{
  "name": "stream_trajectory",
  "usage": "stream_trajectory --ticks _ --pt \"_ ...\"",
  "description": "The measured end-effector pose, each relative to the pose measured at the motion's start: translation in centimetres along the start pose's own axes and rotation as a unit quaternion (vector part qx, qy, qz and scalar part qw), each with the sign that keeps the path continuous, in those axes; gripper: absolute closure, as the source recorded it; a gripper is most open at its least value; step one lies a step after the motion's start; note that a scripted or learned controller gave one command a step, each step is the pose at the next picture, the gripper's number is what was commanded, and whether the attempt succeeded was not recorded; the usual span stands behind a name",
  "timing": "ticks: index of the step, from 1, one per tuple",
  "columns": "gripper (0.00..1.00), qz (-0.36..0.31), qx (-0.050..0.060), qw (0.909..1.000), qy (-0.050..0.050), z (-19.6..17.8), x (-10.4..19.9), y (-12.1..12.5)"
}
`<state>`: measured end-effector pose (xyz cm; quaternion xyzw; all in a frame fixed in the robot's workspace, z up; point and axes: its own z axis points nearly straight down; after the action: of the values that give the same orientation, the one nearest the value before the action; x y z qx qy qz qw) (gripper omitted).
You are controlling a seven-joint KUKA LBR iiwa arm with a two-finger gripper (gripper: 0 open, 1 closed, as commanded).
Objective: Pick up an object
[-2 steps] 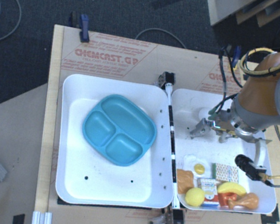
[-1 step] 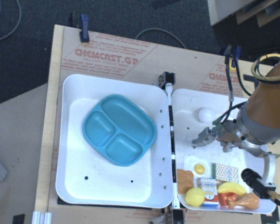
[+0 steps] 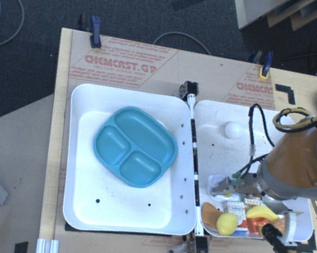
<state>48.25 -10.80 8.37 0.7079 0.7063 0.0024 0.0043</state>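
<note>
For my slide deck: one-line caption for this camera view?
KUKA arm reaches over the right bin of small items; a blue divided plate lies in the left bin.

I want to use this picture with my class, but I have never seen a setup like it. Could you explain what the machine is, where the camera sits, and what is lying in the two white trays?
The camera is fixed above the bench, looking down at a slant. The grey and orange shape on the right is a robot arm, which a program moves to pick things up. Its end effector reaches down into the right bin, above a pile of small objects: a yellow lemon-like toy, a yellow banana-like piece and other bits too jumbled to name. A white ball lies apart near the bin's far end. The left bin holds a blue divided plate. Nothing can be seen held.
</note>
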Motion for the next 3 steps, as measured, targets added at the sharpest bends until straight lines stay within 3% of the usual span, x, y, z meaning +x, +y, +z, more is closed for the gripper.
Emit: stream_trajectory --ticks 1,2,3 --pt "0.0 0.001 -0.001 1.0 -0.003 -7.0 -9.8 6.2" --pt "0.0 -0.003 -0.001 1.0 -0.001 -3.2 -8.8 15.8" --pt "0.0 -0.001 0.006 1.0 0.002 0.1 -6.0 11.9"
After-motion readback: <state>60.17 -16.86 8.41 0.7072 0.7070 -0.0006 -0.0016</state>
